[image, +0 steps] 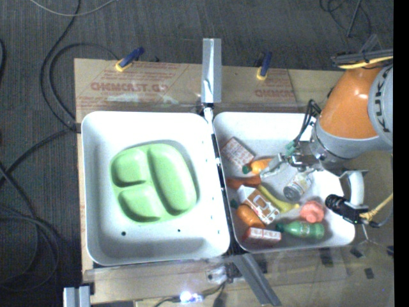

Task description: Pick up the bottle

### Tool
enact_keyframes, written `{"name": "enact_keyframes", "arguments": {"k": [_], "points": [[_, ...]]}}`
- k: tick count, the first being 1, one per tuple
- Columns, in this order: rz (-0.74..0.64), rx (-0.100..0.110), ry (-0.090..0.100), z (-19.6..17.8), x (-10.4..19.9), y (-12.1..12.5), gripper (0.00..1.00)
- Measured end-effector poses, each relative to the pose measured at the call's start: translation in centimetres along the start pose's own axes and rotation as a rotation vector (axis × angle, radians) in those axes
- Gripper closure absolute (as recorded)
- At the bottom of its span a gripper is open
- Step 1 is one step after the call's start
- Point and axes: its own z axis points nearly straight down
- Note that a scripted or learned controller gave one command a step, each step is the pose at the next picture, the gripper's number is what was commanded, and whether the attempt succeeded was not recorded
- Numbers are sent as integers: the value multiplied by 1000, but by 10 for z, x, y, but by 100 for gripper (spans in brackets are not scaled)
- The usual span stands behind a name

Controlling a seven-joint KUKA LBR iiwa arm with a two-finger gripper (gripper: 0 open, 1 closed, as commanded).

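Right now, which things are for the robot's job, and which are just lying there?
For the job: green bottle, gripper.
Just lying about: green tray, silver can, orange carrot, pink toy, snack box.

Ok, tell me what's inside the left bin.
The left bin holds a green tray with three compartments, lying flat near its middle. The tray covers the bin floor beneath it, so anything under it cannot be seen.

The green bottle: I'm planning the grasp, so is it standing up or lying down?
Lying down. The green bottle rests on its side near the front of the right bin, its length running left to right, beside a pink toy.
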Motion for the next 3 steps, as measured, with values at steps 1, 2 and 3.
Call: {"name": "enact_keyframes", "arguments": {"k": [1,2,3], "points": [[267,1,-1,22,-28,39,0],[348,-1,-3,96,-14,100,0],[492,-2,-6,-20,-64,139,0]]}}
